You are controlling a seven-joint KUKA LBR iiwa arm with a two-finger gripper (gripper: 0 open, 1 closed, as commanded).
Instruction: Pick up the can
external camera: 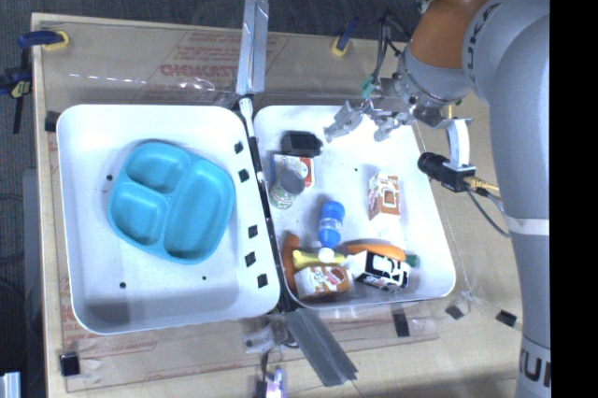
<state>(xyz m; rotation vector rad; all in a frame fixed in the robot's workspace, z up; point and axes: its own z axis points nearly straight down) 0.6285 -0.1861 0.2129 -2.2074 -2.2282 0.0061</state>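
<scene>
Over the far edge of the right bin (432, 228), the gripper (366, 121) hangs with its two fingers spread wide and nothing between them. Nothing of the pick looks done yet, as far as I can judge.

The can (287, 178) lies in the far left part of that same bin, close against the divider between the two bins, with a small black object (302, 142) just beyond it. The gripper is to the right of the can and a little farther back, near but apart from it.

Nearer in the bin lie a blue bottle (330, 223), a small packet (384, 195) and a cluster of packaged items (348, 268) at the near wall. The left bin (84, 284) holds a blue divided tray (173, 200).

What is left appears to be the whole job: move over the can, lower, close on it and lift it out.
</scene>
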